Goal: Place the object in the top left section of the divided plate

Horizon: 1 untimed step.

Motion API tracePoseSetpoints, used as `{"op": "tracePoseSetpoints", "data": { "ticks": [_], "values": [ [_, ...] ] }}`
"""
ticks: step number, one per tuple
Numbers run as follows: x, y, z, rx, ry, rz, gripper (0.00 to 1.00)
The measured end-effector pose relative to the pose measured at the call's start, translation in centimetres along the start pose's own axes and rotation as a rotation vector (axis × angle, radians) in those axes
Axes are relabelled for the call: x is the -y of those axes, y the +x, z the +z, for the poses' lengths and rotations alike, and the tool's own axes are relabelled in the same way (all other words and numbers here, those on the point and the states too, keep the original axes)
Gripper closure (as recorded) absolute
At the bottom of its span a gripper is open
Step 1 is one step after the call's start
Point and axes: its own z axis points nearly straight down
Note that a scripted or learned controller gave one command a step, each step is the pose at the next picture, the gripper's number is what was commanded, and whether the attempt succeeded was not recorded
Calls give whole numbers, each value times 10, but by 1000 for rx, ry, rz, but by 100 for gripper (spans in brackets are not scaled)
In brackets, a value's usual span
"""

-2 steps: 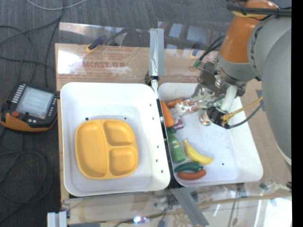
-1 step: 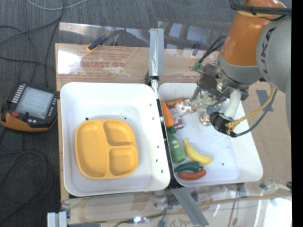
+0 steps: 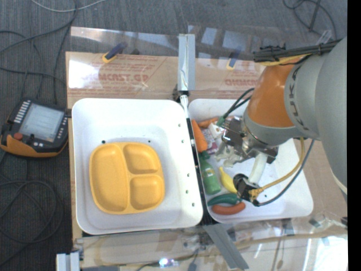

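Note:
A yellow divided plate (image 3: 126, 177) lies in the left bin (image 3: 101, 117), with one long section on its left and two smaller ones on its right. The arm hangs over the right bin (image 3: 293, 199), and its gripper (image 3: 227, 151) is down among a pile of toy foods. That pile holds an orange carrot (image 3: 198, 137), a green bottle-like piece (image 3: 210, 179), a yellow banana (image 3: 227, 180), a red sausage (image 3: 227, 209) and a green piece (image 3: 225, 199). The wrist hides the fingertips.
An orange and grey teach pendant (image 3: 35, 129) rests on the floor left of the bins. A metal divider post (image 3: 185, 64) stands behind the gap between bins. Cables loop from the wrist over the right bin's front.

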Motion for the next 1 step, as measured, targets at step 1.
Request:
{"op": "tracePoseSetpoints", "data": {
  "ticks": [1],
  "values": [
    [43, 31, 22, -1, -1, -340, 100]
  ]
}}
